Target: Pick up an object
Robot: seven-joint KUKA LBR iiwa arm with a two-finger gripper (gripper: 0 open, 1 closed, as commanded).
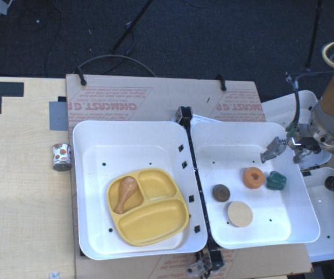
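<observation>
Dark carpet behind the bench, two white bins side by side. In the right bin [306, 225] I've got an orange ring [253, 178], a green block [276, 181], a brown puck [221, 193] and a tan disc [239, 214]. The gripper [274, 149] hangs over that bin's far right part, arm reaching in from the right, nothing held; can't tell how wide it's set. I'd say we're at the approach: next it needs to line up over the ring and drop.
</observation>
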